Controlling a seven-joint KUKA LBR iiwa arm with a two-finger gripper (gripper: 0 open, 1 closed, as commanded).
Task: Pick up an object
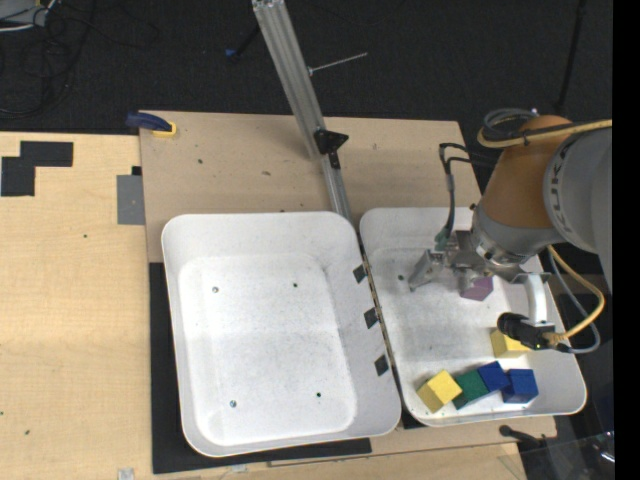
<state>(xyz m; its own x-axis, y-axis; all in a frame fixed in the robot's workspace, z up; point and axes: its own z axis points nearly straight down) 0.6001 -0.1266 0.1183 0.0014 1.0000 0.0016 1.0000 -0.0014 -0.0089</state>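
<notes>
Purple block (478,287) in right bin (440,353), far half, mostly hidden under wrist; shape hard to judge. Gripper (430,268) just left of it, low over bin floor; whether it grips anything, cannot tell. Yellow block (508,344) near right rim, partly behind black cable. Yellow cube (438,390), green block (472,387), two blue cubes (508,381) clustered at near edge. Left bin (190,268) smooth white plastic, speckled.
</notes>
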